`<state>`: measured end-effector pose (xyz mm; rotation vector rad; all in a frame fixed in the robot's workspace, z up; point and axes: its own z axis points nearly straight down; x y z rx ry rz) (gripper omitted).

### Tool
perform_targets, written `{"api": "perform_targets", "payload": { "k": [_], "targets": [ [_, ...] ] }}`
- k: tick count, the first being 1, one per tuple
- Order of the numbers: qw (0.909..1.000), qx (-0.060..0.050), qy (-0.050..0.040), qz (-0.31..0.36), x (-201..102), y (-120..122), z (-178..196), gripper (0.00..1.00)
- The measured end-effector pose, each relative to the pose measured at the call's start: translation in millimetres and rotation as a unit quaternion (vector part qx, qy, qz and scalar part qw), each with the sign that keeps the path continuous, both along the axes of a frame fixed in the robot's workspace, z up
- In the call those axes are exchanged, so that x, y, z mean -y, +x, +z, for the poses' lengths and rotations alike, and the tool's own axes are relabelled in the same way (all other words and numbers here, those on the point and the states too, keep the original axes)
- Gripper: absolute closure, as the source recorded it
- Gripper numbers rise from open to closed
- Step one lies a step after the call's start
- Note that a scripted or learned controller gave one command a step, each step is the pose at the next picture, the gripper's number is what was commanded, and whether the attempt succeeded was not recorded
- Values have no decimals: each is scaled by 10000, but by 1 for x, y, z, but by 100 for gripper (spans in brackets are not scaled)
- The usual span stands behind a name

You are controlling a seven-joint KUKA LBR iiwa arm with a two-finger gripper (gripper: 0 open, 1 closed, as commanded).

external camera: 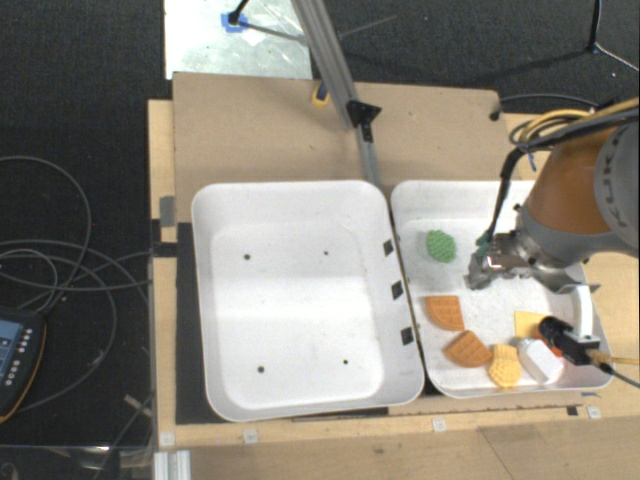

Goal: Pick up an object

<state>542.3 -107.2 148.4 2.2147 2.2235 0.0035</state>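
Gripper [481, 271] above right bin [415, 203], beside green object [440, 245].

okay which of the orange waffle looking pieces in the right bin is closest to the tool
The upper orange piece, just below the green object. It sits nearest the tool; the other orange piece and the yellower one lie farther toward the bin's front edge.

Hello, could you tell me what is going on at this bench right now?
A KUKA arm reaches in from the right, its end effector low over the right bin, just right of a green object. Nothing is visibly held. Orange and yellow toy-like pieces, including an orange wedge, lie near the bin's front. The left bin sits alongside.
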Motion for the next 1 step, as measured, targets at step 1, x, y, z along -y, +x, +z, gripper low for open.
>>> {"api": "perform_targets", "payload": {
  "k": [1],
  "targets": [
    [10000,23,-3,5,0,-1,64,100]
  ]
}}
